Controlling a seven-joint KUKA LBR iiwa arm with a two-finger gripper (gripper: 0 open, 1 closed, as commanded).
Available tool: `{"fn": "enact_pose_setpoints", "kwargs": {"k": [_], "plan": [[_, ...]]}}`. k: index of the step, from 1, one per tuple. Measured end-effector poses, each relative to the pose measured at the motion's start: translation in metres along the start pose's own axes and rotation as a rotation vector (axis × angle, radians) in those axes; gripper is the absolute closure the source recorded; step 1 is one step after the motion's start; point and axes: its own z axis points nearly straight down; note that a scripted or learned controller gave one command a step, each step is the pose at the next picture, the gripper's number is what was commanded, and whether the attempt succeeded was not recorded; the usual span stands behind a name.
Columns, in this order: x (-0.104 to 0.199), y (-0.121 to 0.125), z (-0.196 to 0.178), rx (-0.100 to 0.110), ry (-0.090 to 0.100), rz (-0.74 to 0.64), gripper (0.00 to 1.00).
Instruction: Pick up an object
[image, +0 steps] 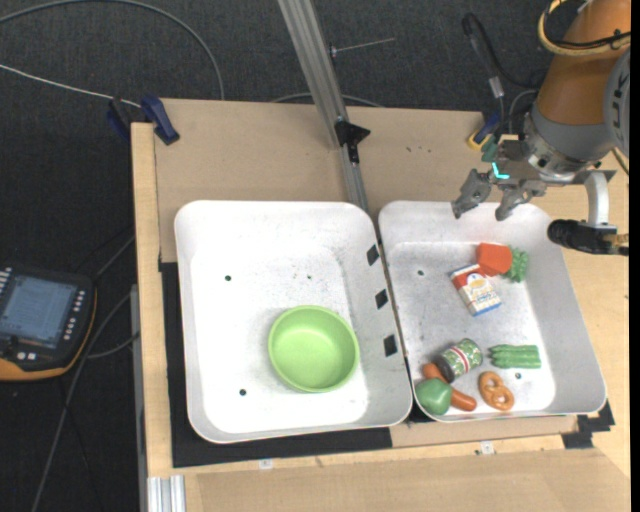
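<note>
Lower right bin (560, 300): green pepper (433, 397), pretzel (496, 390), can (461, 358), green beans (514, 355); mid-frame, small carton (477, 290), carrot (498, 260). Left bin (200, 300): green bowl (313, 348). Upper right: gripper (489, 202), fingers spread apart, holding nothing, above the bin's far rim.

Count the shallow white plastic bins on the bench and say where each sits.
2. One shallow white plastic bin sits on the left, holding a round green bowl; the other bin sits beside it on the right, holding small toy foods.
</note>
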Motion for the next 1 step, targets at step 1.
{"fn": "enact_pose_setpoints", "kwargs": {"k": [1], "plan": [[0.0, 0.0, 0.0, 0.0, 0.0, 0.0, 0.0]]}}
